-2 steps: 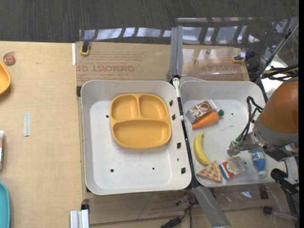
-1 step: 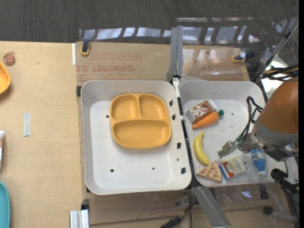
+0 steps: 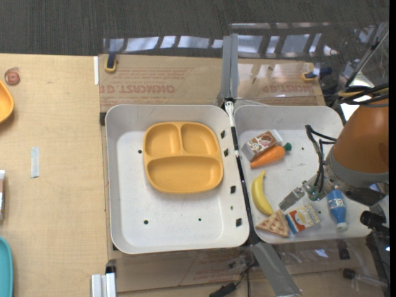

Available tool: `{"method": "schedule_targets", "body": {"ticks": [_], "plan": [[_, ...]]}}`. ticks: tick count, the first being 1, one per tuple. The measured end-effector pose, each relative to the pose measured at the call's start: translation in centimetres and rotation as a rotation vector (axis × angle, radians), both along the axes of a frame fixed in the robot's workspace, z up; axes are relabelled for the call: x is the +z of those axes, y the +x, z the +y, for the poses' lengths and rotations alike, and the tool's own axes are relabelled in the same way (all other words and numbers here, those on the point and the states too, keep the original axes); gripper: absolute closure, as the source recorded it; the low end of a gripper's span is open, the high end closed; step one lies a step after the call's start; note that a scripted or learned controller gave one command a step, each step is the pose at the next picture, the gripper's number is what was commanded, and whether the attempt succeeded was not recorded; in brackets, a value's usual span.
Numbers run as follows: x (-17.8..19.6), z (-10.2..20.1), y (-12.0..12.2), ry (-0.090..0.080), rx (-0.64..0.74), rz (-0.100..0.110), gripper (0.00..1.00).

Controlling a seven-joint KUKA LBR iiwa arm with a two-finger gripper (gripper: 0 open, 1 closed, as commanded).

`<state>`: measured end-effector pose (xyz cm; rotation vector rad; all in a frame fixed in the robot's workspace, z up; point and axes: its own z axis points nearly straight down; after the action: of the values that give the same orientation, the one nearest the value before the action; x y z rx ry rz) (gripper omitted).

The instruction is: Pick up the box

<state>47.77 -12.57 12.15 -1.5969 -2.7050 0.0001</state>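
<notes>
A small brown-and-white box (image 3: 261, 144) lies near the top left of the right bin (image 3: 281, 111), touching an orange carrot (image 3: 270, 156) just below it. A second small carton, white with orange print (image 3: 304, 218), lies near the bin's front edge. My gripper (image 3: 291, 200) reaches in from the right and hovers between the two. It is just above and left of the orange-print carton and well below the brown box. Nothing visible is held in it.
The right bin also holds a banana (image 3: 262, 194), a pizza slice (image 3: 274, 225) and a blue bottle (image 3: 336, 208) beside the carton. A yellow divided plate (image 3: 183, 156) lies in the left bin (image 3: 124, 184). The arm's orange band (image 3: 368, 138) looms over the bin's right side.
</notes>
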Motion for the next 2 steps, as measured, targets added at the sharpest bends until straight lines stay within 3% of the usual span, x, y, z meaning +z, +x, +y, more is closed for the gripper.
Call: {"method": "schedule_targets", "body": {"ticks": [1, 2], "plan": [[-1.6, -2.5, -0.1, 0.000, -0.018, 0.002, 0.00], [-3.1, -0.9, -0.1, 0.001, -0.046, 0.002, 0.00]]}}
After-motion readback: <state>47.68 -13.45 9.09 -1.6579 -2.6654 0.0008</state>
